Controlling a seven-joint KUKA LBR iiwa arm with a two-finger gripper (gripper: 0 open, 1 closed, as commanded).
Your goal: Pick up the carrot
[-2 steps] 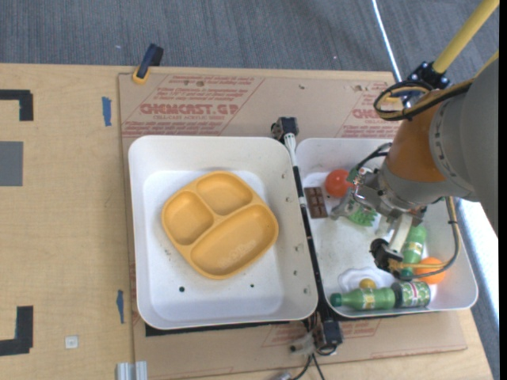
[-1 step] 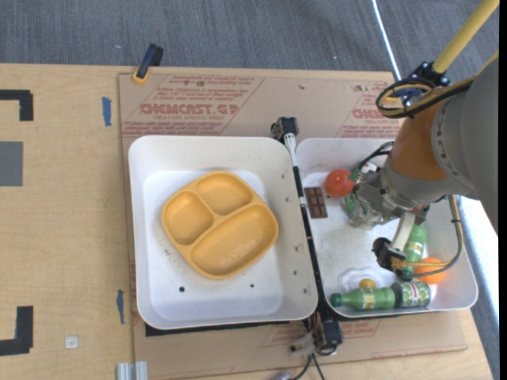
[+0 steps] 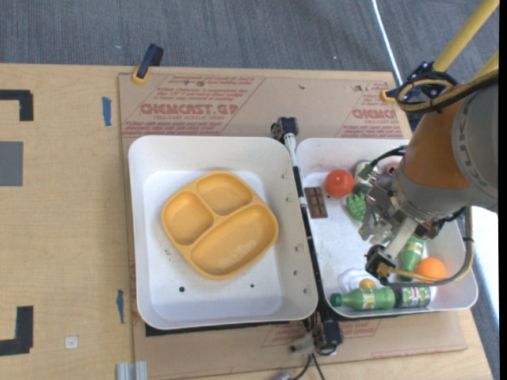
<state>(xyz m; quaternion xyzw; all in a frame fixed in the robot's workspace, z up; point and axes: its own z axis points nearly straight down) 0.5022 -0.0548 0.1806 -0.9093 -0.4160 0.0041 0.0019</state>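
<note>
An orange rounded thing, which may be the carrot, lies near the right wall of the right bin; part of it is hidden by the arm. My gripper hangs low over the middle of that bin, left of the orange thing and just right of a green leafy toy. Nothing can be made out between its fingers.
The right bin also holds a red tomato, a brown chocolate bar, a green bottle lying along the front wall, a smaller green bottle and a white-and-yellow piece. A yellow divided plate sits in the left bin.
</note>
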